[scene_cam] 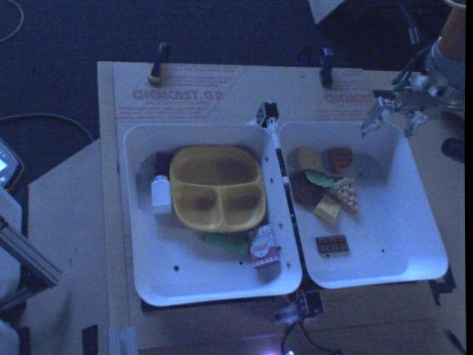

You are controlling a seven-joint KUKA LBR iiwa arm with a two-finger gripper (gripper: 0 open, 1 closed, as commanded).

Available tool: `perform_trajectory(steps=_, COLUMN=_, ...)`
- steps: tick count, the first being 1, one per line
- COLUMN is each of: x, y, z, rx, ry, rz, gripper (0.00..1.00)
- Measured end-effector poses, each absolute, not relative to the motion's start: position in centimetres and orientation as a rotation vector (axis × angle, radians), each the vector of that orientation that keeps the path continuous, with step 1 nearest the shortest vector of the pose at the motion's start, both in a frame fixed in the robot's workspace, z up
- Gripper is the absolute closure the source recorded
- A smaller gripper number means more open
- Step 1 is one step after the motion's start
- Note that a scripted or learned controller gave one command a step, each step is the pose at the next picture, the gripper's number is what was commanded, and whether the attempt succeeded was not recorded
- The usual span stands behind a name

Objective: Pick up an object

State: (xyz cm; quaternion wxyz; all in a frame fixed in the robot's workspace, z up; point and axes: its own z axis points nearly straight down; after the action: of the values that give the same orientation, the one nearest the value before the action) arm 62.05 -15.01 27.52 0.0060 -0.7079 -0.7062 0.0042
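Observation:
My gripper (390,121) hangs above the far right edge of the right bin (414,228), its two fingers spread apart with nothing between them. Below and left of it, in the right bin, lies a cluster of toy foods: a brown square waffle (340,158), an orange block (310,159), a green leaf (320,177), a dark brown round piece (303,190), a pizza slice (346,194) and a yellow wedge (327,208). A chocolate bar (332,244) lies apart nearer the front.
The left bin (148,265) holds a yellow divided plate (217,187), a small white bottle (160,194), a red-and-white carton (262,245) and a green item (225,242) under the plate's edge. Clamps (157,63) (326,66) sit on the board's far edge.

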Motion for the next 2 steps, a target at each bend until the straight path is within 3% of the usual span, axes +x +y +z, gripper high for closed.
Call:
perform_trajectory(steps=1, x=62.2, y=-15.0, z=28.3, rx=-2.221, ry=-2.221, rz=0.001, gripper=0.00)
perform_trajectory(steps=2, x=62.2, y=-14.6, z=24.0, rx=-2.218, ry=-2.219, rz=0.005, gripper=0.00)
